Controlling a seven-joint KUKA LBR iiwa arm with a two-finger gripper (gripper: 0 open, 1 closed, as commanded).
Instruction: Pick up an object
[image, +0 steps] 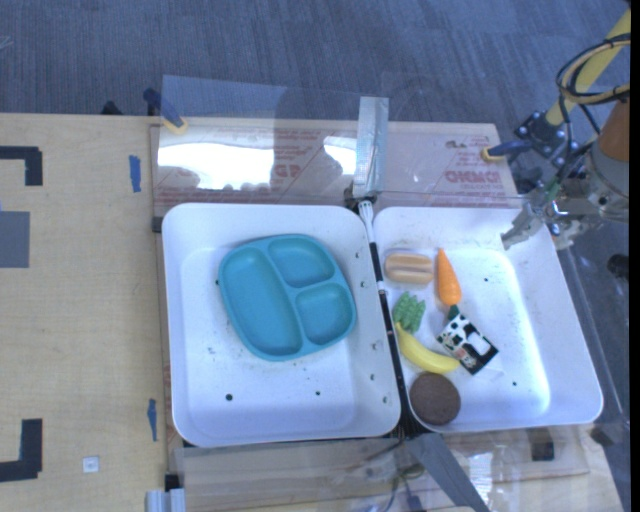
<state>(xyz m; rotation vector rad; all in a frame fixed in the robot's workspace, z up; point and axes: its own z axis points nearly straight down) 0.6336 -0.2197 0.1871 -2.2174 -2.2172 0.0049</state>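
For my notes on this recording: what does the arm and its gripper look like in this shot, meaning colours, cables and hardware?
The arm enters at the upper right. The gripper is grey, bare-looking metal with thin pale fingers, blurred at this size. Behind it sits a dark cluster of fittings with blue parts. A yellow cable loops above it alongside black cables. An orange patch shows at the frame edge.

You see two white bins: the left bin (190, 330) holds a blue tray (287, 295); the right bin (540, 330) holds a hot dog (408, 267), carrot (447, 279), broccoli (409, 311), banana (424, 351), cow (467, 342) and brown disc (436, 397). The gripper (535, 218) hangs above the right bin's far corner.
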